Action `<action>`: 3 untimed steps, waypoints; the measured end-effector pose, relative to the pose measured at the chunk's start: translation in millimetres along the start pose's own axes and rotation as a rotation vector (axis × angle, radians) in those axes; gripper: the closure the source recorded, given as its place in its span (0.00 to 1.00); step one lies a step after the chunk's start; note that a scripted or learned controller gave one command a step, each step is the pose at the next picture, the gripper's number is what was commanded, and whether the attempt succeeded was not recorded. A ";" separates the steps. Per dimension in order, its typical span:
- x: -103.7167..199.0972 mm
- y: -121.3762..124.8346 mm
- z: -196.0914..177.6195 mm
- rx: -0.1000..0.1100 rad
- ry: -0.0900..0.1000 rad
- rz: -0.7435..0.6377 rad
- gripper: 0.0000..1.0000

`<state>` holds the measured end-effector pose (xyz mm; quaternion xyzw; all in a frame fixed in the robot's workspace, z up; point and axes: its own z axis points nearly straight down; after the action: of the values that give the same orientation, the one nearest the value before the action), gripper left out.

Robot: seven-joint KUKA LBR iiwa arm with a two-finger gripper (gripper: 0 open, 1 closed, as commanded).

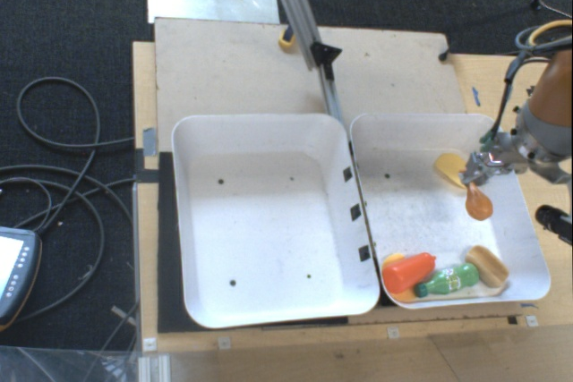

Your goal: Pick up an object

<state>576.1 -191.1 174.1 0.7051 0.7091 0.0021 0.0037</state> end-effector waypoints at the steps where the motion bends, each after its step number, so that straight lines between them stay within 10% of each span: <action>1: -0.7 2.4 -54.0 0.000 -0.001 0.000 1.00; 3: 109.9 -0.4 -58.0 0.006 0.005 -0.005 1.00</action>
<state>574.6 -81.0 231.8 0.7033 0.7109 0.0016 -0.0003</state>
